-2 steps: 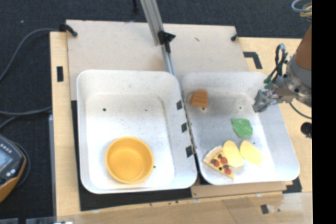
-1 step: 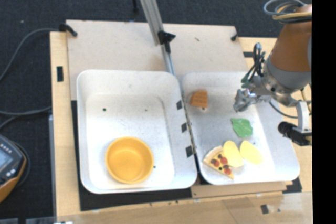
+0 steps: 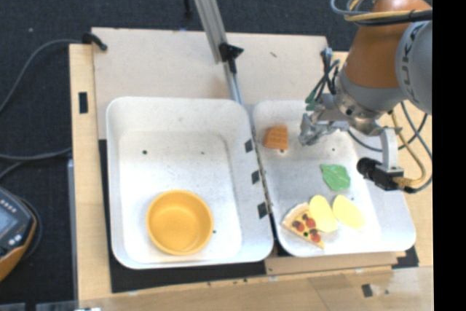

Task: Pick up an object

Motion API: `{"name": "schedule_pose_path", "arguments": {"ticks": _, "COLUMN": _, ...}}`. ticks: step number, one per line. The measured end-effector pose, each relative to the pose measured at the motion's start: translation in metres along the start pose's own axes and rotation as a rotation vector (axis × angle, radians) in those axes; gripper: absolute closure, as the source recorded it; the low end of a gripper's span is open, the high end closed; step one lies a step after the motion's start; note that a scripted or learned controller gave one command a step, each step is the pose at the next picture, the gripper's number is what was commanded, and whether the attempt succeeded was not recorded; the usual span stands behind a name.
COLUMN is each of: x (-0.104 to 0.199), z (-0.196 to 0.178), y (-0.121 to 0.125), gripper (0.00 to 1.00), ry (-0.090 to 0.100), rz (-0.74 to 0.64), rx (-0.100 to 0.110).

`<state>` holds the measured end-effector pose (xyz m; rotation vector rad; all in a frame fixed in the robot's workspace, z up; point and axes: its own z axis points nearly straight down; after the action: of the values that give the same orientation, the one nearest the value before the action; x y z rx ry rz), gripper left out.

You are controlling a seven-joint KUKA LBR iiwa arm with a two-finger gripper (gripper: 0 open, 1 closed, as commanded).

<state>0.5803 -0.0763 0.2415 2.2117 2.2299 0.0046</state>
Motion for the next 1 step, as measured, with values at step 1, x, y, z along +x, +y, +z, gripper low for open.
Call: {"name": "schedule_pose_path", "arguments": {"ticks": 1, "x": 0.0526, "z": -0.0087, "y": 0.0031, "gripper": 1.00, "ry": -0.001, "rz": 0.005, "rx": 0.000}}
